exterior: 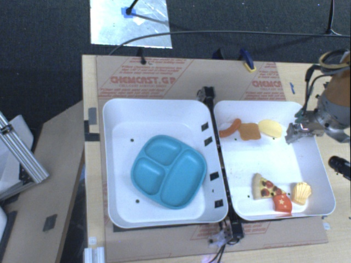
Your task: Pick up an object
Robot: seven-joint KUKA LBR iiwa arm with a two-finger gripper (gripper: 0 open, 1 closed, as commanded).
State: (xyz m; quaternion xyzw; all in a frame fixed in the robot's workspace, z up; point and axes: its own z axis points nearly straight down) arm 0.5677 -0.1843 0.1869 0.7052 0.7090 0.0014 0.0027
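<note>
1. Two shallow white plastic bins sit side by side; the arm's pincer (pixel 296 130) hangs over the right bin (pixel 318 163), close to its right wall and near its far rim.
2. How far the pincer is spread cannot be told; nothing is seen gripped in it.
3. Just left of the pincer lies a pale yellow rounded toy food piece (pixel 270 128), with a flat orange-brown piece (pixel 249 131) and an orange sausage-shaped toy (pixel 230 127) further left along the far wall.
4. Nearer the camera than the pincer, a toy pizza slice (pixel 264 186), a red toy piece (pixel 282 203) and a ridged yellow shell-shaped toy (pixel 301 192) crowd the near rim.
5. Bare white floor lies between these two groups.
6. Well to the left, a blue three-compartment plastic tray (pixel 169 171) lies in the left bin (pixel 118 147).
</note>
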